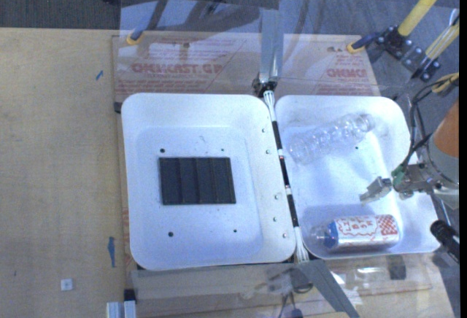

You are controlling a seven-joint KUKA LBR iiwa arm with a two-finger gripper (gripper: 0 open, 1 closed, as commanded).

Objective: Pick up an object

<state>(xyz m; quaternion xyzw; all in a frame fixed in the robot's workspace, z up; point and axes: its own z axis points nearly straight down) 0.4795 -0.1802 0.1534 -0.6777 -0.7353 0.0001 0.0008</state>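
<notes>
Two shallow white bins are sitting side by side: the left bin point(146, 127) and the right bin point(387, 112). One dark ribbed panel point(197, 180) is lying in the left. Two bottles are lying in the right: one clear bottle point(328, 138) and one red-labelled bottle point(361, 231).

The arm point(446, 136) enters from the right edge of the camera view, where part of its orange band and grey body shows against the frame's margin. Cables loop beside the wrist. The gripper point(379, 189) extends leftward from the wrist at mid-height on the right side, its pale tip angled down and to the left over the floor of the right-hand bin point(343, 171). The tip is small and partly blurred, so the set of its parts cannot be made out. Nothing is visibly gripped at the tip.
</notes>
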